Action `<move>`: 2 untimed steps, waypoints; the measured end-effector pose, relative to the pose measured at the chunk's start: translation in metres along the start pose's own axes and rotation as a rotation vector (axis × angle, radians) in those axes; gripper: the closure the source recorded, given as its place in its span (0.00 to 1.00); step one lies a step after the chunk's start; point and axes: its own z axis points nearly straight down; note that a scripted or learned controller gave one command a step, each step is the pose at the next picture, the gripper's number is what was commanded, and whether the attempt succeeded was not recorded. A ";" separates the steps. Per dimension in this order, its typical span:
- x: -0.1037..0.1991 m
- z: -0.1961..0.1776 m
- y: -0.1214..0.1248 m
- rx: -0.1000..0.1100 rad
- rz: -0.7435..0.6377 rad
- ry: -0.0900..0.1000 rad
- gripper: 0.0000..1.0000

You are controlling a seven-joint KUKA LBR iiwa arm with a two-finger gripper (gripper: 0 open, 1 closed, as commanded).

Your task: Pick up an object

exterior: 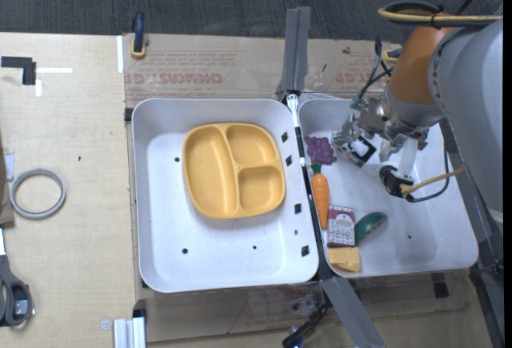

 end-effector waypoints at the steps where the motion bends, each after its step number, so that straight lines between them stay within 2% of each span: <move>1: -0.002 -0.014 0.003 -0.007 0.000 -0.001 1.00; 2: -0.002 -0.013 0.003 -0.005 0.000 -0.002 0.00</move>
